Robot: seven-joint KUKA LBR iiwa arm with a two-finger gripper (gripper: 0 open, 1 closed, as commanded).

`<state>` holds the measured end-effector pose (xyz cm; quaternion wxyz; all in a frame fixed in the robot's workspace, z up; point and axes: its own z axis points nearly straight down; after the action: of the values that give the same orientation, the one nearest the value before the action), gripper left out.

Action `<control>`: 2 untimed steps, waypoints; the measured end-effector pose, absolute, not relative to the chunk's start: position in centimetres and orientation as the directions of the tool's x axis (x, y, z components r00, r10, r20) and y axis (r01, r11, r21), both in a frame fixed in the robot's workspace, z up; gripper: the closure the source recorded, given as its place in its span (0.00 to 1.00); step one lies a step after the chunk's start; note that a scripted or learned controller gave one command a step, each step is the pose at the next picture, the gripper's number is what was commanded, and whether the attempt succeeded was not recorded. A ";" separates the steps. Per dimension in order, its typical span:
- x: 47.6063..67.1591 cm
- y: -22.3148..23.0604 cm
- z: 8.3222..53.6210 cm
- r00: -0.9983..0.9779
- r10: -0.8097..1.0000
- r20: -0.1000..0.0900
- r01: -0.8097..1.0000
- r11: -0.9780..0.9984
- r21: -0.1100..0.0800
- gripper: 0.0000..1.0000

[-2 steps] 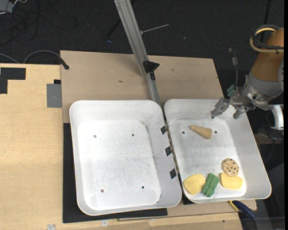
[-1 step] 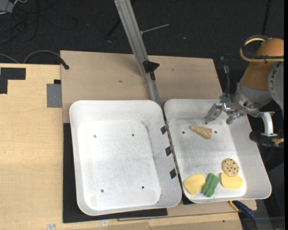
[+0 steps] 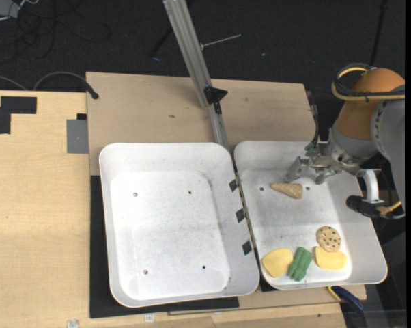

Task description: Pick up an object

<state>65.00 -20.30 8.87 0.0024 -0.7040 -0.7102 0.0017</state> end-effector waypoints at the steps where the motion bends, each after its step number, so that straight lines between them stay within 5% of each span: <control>1: 65.1 -20.3 10.1 -0.012 1.000 0.000 1.000 0.012 -0.003 1.00; 2: 64.7 -21.1 15.4 0.000 1.000 -0.002 1.000 0.000 0.004 1.00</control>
<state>64.66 -21.08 15.41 -0.0021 -0.7070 -0.7072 -0.0008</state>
